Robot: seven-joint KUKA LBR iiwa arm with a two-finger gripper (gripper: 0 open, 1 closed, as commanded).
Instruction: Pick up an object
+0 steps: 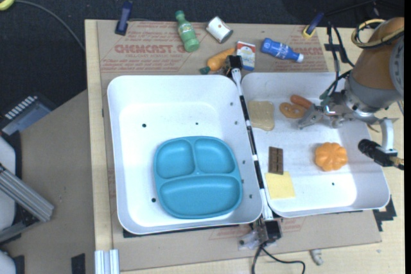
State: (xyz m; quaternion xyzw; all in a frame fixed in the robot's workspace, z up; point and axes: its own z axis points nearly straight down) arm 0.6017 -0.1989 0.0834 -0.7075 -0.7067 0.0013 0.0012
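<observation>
The right bin [359, 192] holds a tan bread slice [261, 114], an orange-brown sausage [300, 101] with a round orange slice [290, 111] beside it, a brown chocolate bar [275, 160], a yellow cheese square [280, 185] and an orange pumpkin [331, 156]. My gripper [313, 116] is low in this bin, just right of and below the sausage and the slice, above the pumpkin. I see nothing held in it.
A blue divided plate [198, 175] lies in the left bin [128, 138]. Behind the bins on the bench lie a green bottle [187, 31], a white can [219, 29], a small carton [245, 54], a blue bottle [281, 50] and a blue marker [123, 18].
</observation>
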